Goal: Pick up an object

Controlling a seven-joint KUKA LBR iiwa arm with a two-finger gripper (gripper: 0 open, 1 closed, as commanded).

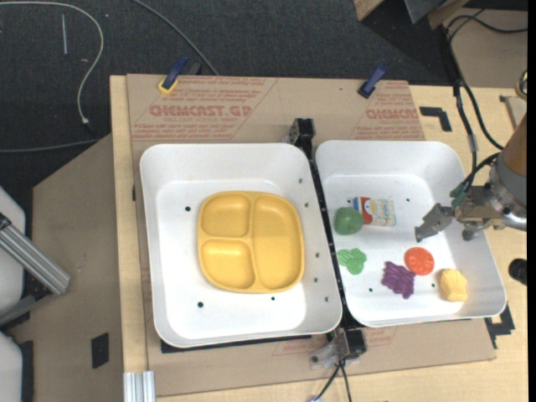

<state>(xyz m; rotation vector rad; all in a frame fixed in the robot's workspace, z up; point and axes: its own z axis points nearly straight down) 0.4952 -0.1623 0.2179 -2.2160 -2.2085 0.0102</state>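
Note:
The right bin [394,159] holds several small toys. A green round piece [348,220] lies beside a white, red and blue carton [374,211]. Nearer the front edge are a green leafy piece [353,260], a purple grape bunch [399,278], an orange-red round piece [420,261] and a yellow piece [453,285]. My gripper [450,228] hangs over the bin's right side, above and just right of the orange-red piece. It is open, with nothing between its fingers [430,224].
The left bin [167,174] carries a yellow divided plate [251,241]. A black clamp [301,131] sits between the bins at the back. Cables [466,107] run down along the right side near the arm.

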